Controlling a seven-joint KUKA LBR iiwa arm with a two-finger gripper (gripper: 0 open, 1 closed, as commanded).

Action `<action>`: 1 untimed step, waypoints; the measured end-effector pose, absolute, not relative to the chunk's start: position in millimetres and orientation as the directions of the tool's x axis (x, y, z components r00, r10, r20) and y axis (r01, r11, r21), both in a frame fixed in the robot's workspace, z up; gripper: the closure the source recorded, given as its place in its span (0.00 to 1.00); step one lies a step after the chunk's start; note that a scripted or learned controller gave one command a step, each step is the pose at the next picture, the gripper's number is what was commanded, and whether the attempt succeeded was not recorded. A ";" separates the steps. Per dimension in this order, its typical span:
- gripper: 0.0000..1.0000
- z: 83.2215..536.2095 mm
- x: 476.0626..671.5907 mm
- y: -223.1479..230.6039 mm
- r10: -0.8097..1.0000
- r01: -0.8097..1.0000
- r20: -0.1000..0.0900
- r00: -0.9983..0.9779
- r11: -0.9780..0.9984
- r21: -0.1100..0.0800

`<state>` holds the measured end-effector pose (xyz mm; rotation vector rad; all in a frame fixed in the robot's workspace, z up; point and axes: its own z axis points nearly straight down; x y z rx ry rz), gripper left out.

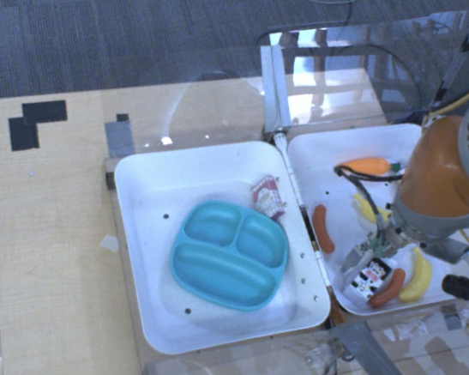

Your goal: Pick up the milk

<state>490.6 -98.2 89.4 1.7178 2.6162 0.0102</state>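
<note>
The milk is a small carton with black and white patches, lying near the front of the right bin. My gripper hangs low over the bin, just behind and above the carton and close to it. The orange band of the arm covers the bin's right side. Whether the gripper touches the carton I cannot tell.
A red sausage and a banana lie right beside the milk. Another sausage, a carrot and a yellow piece lie further back. The left bin holds a blue divided plate and a red packet.
</note>
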 end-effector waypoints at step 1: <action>1.00 101.8 494.3 -97.4 0.916 0.916 -0.010 -0.400 0.400 0.020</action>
